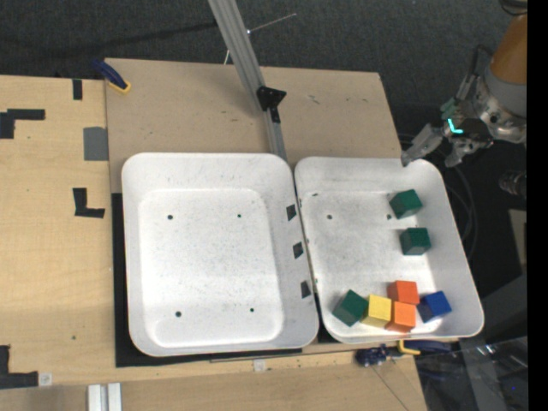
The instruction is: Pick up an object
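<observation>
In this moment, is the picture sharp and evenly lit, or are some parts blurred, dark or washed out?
In the camera view, the two white bins are bright, nearly washed out, though their speckles remain visible; the coloured blocks look reasonably sharp, with short soft shadows; the gripper at the upper right appears slightly soft against a dark background; the bench's far surroundings fall into deep shadow.

Grey arm (501, 110), orange band (514, 54)
</observation>
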Available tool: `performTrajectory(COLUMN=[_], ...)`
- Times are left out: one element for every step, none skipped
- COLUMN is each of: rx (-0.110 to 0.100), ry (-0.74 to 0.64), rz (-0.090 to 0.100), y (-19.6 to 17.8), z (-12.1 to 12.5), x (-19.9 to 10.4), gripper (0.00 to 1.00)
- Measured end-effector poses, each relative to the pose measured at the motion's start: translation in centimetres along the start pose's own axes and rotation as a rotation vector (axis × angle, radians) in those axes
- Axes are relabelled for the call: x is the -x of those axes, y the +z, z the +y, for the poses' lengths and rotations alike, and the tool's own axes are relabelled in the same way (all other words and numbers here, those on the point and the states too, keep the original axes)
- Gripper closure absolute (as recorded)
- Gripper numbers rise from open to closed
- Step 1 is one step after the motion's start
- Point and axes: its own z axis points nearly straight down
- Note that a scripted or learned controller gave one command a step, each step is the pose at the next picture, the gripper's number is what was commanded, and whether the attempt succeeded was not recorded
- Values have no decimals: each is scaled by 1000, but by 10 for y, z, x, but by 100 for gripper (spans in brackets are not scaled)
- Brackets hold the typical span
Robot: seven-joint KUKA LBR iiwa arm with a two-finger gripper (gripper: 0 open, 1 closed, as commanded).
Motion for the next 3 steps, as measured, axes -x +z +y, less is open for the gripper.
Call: performTrajectory(rx=[4,0,-3], ry=[-1,-1,0], rz=[-3,-2,-1], y=[-3,41,106], z=[1,3,2], x=[0,-2,1], gripper=[0,0,0])
